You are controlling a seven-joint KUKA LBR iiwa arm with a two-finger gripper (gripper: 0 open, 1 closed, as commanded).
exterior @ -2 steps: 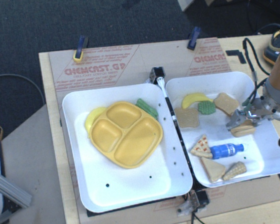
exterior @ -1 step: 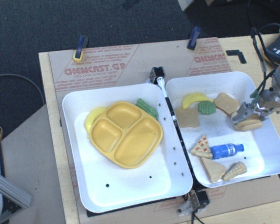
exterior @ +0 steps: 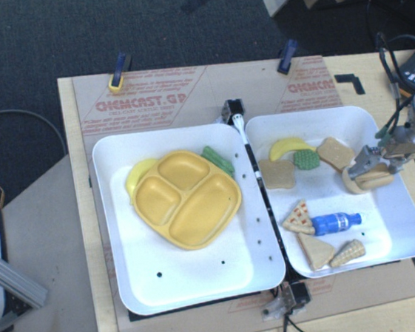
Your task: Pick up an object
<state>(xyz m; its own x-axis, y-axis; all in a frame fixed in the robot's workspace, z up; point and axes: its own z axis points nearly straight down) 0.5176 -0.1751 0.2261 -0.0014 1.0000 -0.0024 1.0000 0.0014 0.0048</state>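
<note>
The claw [exterior: 367, 165] is seen low at the right bin's [exterior: 395, 248] right side, over a tan bread-like piece [exterior: 373, 179] lying against the wall; whether it is clenched or released cannot be told. Further toy foods are scattered in that bin: a banana [exterior: 289, 146], a green piece [exterior: 306, 159], two toast slices, a pizza wedge [exterior: 298, 220], a blue bottle [exterior: 335, 222] and a cone [exterior: 348, 253]. In the left bin [exterior: 131, 282] a yellow divided tray [exterior: 187, 198] is laid (a green item [exterior: 218, 159] just beside it) on the tabletop [exterior: 184, 90]
</note>
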